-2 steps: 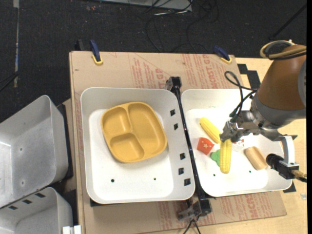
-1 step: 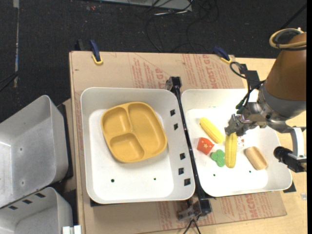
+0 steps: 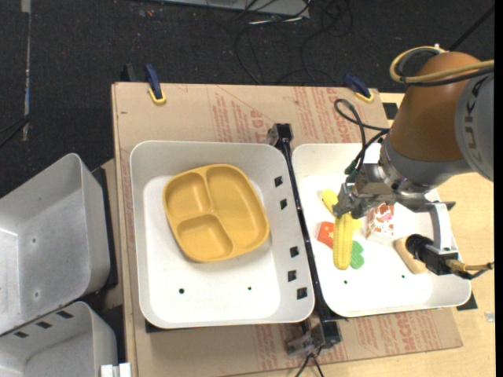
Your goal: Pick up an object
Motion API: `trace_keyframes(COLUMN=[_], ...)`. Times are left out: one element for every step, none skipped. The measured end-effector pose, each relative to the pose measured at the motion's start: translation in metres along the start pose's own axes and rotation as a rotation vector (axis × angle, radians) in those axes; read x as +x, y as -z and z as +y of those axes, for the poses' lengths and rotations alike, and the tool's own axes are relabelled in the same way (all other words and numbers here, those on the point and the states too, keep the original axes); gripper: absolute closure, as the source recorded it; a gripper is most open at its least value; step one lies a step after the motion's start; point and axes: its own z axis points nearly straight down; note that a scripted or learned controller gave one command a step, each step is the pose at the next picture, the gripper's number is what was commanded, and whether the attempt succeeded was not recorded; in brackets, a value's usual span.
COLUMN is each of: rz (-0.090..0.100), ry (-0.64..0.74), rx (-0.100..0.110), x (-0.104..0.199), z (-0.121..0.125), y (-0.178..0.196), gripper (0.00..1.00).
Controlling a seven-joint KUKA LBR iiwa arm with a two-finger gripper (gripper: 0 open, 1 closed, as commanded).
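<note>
While the arm (image 3: 440, 116) reaches in from the right, I see its gripper (image 3: 351, 203) low over the left half of the right bin (image 3: 393, 301). From this slanted view I cannot tell whether the gripper is wide, narrow or closed on anything; the wrist body hides that part.

Closest to it is the corn (image 3: 343, 242), a yellow cob lying lengthwise near-to-far. Its far end sits right at the gripper's tip, and I cannot tell whether they touch. Its near end points toward the near wall of the bin.

Around the corn is a small cluster:
- a small yellow piece (image 3: 328, 201) just left of the gripper, on the far side of the corn;
- a red piece (image 3: 325, 232) just left of the corn, touching or nearly so;
- a green piece (image 3: 357, 256) tucked against the corn's near end on its right;
- a white-and-red packet (image 3: 381, 220) right of the corn, partly under the wrist;
- a tan piece (image 3: 406, 251) farther right, apart from the cluster.

Over in the left bin (image 3: 149, 210) lies a yellow divided plate (image 3: 214, 210), turned slightly and sitting toward the far side. Both bins rest side by side on a brown board (image 3: 204, 104).
</note>
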Motion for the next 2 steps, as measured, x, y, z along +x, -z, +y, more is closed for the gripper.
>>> trace_keyframes(rz=[0.000,0.001], ry=[0.001,0.002], rx=[-0.003,-0.004], x=[0.052,0.104], z=[0.022,0.034], y=[-0.012,-0.001], gripper=[1.00,1.00])
